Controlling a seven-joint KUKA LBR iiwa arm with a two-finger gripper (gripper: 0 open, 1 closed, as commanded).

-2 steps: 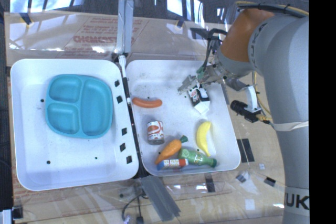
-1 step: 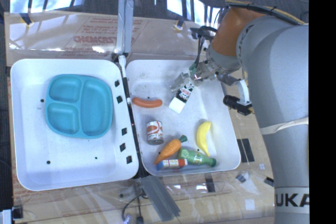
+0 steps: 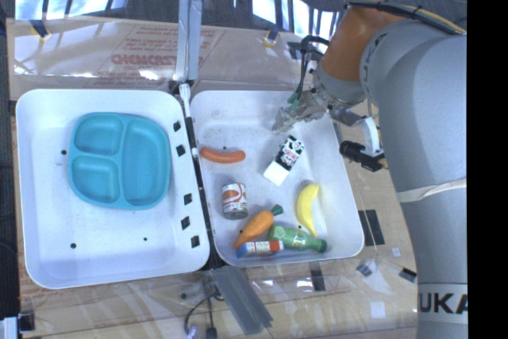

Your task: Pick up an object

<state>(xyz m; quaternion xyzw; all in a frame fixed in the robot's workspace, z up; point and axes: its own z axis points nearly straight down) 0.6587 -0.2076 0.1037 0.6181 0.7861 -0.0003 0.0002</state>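
My gripper [image 3: 287, 117] hangs over the far part of the right bin [image 3: 337, 171], below the arm's orange band. It sits just above a small black-and-white carton [image 3: 285, 159] and holds nothing that I can see. Left of the carton lies a sausage [image 3: 222, 156]. Nearer the front are a small can [image 3: 233, 200], a banana [image 3: 307, 206], a carrot [image 3: 258, 225], a green bottle [image 3: 298, 239] and a red-and-white tube [image 3: 258, 248].
The left bin [image 3: 40, 194] holds a blue divided plate [image 3: 121, 159]. A ridge with black clips [image 3: 190, 171] separates the two bins. The grey arm [image 3: 413, 115] fills the right side, reaching in over the right bin's far corner.
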